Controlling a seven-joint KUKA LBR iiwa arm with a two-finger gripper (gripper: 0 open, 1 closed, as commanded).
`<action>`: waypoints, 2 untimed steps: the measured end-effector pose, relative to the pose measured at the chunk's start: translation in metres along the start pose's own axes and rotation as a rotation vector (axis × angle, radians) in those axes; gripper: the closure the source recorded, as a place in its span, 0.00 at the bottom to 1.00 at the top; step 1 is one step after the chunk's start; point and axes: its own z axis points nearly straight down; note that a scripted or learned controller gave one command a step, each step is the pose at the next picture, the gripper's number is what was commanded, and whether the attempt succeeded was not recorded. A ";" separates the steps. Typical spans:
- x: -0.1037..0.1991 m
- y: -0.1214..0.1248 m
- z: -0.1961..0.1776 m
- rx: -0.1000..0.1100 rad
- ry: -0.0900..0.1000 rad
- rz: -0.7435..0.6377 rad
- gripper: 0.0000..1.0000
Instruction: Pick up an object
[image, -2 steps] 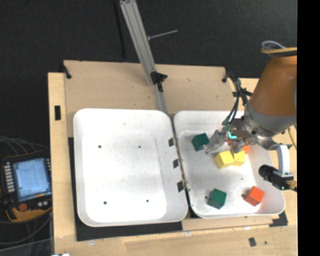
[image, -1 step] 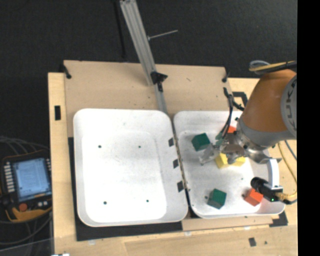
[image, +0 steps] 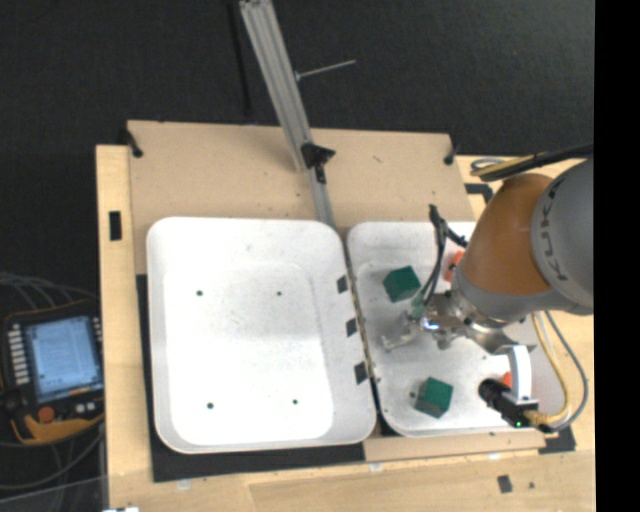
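Observation:
Two green blocks lie in the right bin (image: 385, 245): one green block (image: 401, 283) near the bin's middle left, the other green block (image: 434, 396) near its front edge. The arm's orange band and grey wrist hang over the right half of this bin. My gripper (image: 418, 325) reaches down to the bin floor between the two blocks, below and slightly right of the upper one. Nothing green shows between its tips. A small orange object (image: 507, 381) peeks out beside the arm at the bin's right edge.
The left bin (image: 245, 330) sits beside the right one, with black clips (image: 352, 326) along their shared rim. A slanted metal pole (image: 290, 100) rises from the back. A teach pendant (image: 58, 365) rests at the far left off the bench.

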 end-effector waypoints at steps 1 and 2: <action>-0.001 0.001 0.050 -0.006 0.000 0.000 0.00; -0.001 0.002 0.039 -0.011 0.002 0.005 1.00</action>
